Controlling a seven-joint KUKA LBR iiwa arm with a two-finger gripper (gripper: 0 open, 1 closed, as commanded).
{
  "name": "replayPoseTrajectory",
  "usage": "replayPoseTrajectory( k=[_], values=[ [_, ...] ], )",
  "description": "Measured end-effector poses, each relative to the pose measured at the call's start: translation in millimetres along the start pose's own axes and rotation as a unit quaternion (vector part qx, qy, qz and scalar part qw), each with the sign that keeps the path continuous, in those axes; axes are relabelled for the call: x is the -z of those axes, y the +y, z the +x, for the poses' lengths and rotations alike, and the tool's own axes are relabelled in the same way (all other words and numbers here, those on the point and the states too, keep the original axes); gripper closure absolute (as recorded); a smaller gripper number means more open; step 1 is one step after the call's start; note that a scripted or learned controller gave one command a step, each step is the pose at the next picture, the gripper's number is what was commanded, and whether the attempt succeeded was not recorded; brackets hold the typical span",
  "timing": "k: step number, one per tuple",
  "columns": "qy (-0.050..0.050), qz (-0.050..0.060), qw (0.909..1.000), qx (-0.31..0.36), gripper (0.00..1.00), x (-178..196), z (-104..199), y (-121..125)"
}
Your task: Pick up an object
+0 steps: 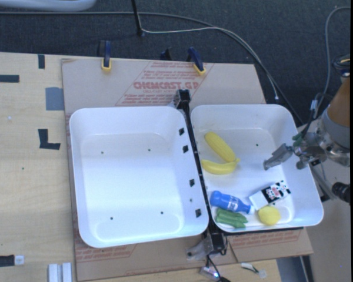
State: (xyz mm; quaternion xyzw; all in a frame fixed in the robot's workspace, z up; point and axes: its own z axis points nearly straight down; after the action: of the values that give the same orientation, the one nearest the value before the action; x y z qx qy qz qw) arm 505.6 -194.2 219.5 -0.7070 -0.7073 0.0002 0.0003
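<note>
The right bin (247, 117) holds several small objects. One yellow banana (219, 147) lies above a second banana (219, 167) near the divider. A blue bottle (229, 202) lies by a green pod (231, 219) at the front. A yellow lemon (269, 215) and a white card with black marks (273, 194) sit at the front right. My gripper (288, 159) hangs over the bin's right side, above the white card, open with nothing between its fingers.
The left bin (129, 122) stands beside the right one, with a black clipped divider (191, 157) where they meet. Both rest on a cardboard sheet (159, 81) held by two clamps. A cable runs across the back.
</note>
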Motion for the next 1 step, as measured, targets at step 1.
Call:
replayPoseTrajectory(
  k=[1],
  values=[
    [0.001,0.003,1.0,0.002,0.0,-84.7,54.4,26.6]
  ],
)
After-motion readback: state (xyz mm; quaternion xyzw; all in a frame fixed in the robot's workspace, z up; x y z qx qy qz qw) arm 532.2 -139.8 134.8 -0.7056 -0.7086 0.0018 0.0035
